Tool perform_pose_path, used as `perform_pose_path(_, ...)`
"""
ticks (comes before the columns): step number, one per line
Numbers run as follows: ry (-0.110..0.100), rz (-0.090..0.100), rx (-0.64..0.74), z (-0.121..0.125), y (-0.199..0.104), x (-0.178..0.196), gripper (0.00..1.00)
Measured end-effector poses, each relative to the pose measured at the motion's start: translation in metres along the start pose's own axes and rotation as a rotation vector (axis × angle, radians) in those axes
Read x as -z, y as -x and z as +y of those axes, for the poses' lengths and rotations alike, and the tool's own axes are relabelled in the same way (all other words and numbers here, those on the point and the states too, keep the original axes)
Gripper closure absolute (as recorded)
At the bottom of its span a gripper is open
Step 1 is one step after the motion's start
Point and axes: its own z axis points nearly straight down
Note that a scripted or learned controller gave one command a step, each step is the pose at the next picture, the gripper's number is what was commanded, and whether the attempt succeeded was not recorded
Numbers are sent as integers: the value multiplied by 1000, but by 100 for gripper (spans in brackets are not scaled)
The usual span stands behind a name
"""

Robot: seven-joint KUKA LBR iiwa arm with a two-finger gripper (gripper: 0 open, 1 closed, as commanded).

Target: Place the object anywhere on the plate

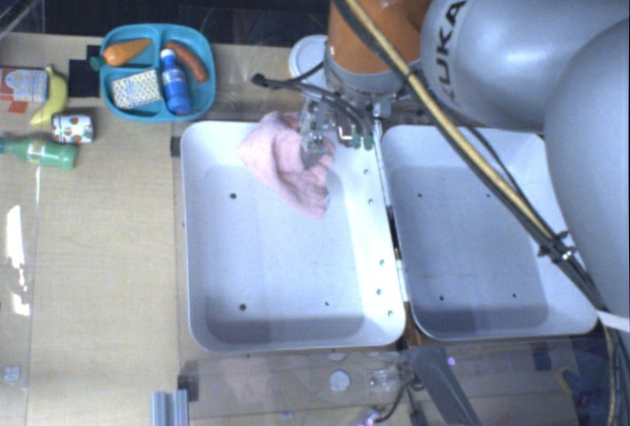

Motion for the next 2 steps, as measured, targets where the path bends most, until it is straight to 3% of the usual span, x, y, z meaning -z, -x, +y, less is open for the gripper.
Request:
perform_pose_path(1, 1, -2, 1, 52, 2, 11, 100)
perform_pose_path(2, 1, -2, 1, 52, 2, 11, 0)
